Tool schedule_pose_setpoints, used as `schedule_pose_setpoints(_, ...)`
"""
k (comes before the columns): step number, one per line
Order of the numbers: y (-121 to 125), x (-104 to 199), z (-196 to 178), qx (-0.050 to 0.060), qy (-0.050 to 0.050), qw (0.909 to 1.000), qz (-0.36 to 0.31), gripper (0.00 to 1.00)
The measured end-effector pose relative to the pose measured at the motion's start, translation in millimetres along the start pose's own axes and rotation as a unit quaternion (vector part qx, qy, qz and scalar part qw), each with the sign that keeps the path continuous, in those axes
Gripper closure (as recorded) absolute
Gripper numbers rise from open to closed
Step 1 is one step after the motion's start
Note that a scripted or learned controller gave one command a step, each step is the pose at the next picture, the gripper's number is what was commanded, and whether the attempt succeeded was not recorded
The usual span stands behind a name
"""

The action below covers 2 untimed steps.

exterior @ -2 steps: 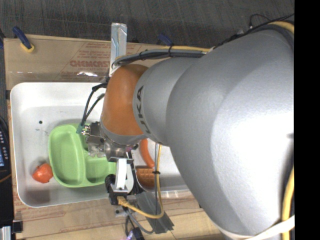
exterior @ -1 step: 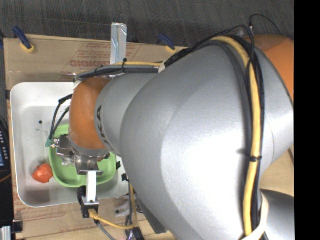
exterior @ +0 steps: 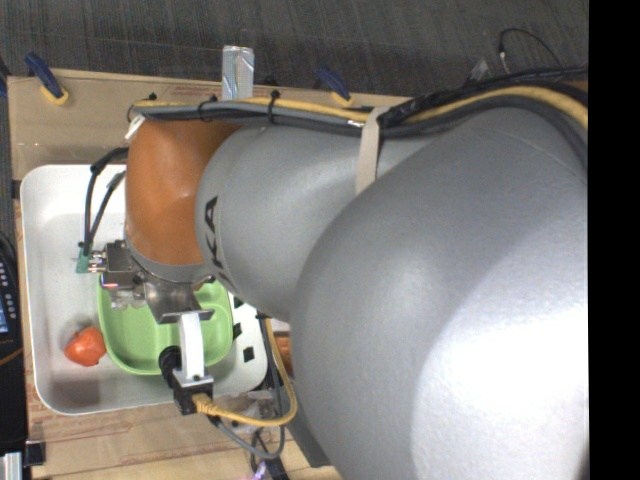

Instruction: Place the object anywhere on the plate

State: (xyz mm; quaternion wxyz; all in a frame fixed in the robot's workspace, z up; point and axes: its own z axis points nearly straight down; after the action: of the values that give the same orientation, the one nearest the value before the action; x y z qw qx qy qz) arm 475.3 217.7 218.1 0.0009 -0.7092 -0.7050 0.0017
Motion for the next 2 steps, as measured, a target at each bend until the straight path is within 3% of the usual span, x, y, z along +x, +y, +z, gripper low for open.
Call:
schedule_pose_setpoints(1,71,-51,-86,-0.001,0.0,0.99,0.141,1.0)
schedule_pose_setpoints(2,13,-107,75,0.003,-0.001,0.9905,0.138,1.0)
